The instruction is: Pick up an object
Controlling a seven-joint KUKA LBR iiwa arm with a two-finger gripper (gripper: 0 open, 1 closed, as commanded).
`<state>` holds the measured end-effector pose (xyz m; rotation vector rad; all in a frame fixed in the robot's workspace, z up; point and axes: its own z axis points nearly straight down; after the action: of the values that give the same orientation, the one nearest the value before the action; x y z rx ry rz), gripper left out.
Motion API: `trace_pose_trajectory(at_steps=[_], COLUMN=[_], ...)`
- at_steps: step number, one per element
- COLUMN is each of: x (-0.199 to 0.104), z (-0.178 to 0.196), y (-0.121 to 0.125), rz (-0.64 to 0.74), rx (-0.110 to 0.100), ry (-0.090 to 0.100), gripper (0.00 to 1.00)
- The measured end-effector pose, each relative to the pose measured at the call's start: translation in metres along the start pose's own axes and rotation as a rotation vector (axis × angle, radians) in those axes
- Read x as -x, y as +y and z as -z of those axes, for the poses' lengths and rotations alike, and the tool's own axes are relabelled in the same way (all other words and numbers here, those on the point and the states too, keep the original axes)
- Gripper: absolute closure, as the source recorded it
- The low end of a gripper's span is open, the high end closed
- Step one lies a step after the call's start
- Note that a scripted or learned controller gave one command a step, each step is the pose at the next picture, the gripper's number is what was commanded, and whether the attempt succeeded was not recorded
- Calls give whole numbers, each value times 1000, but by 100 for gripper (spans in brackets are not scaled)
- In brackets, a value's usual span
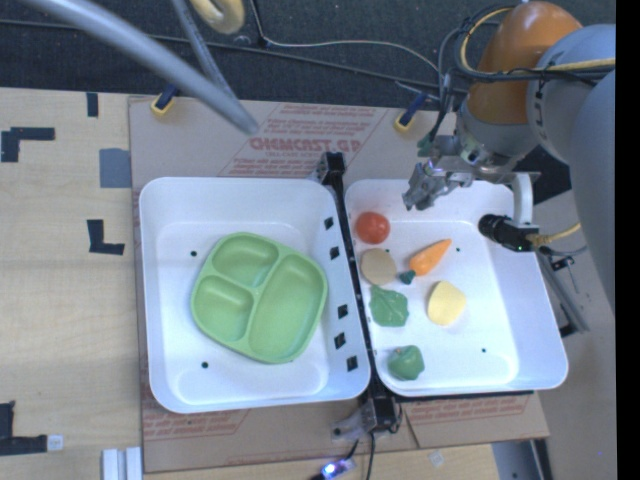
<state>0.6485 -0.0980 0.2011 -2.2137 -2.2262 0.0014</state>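
Two white bins sit side by side on the surface [60, 268], which is pale wood with a cardboard sheet [300, 133] under the bins. The left bin [160, 268] holds a green tray [260, 296] with several compartments, lying slightly tilted near the bin's middle.

The right bin [520, 348] holds six small items. A red ball [372, 227] lies at about 11 o'clock in the bin. Just below it is a tan piece [377, 266], close to the divider between the bins. A carrot [430, 257] lies just beside the tan piece at its 3 o'clock, with the orange tip pointing toward 2 o'clock and a small green stem end toward 8 o'clock. A leafy green [389, 307] sits just below the tan piece, at its 6 o'clock. A yellow piece [446, 303] is beside the leafy green at its 3 o'clock, apart from it. A second green piece [406, 363] lies near the bin's 7 o'clock corner, on its own.

The arm [590, 108] reaches in from 3 o'clock, its orange band above the wrist. The hand [422, 194] hangs over the bin's 12 o'clock edge, at the ball's 2 o'clock and apart from it. Nothing shows between its fingers; whether they are apart or together I cannot tell.
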Motion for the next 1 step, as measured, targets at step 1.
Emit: trace_pose_trajectory(at_steps=[1], x=[-62], z=[4], y=[1], rz=[2], rx=[0], ry=[1], gripper=[100])
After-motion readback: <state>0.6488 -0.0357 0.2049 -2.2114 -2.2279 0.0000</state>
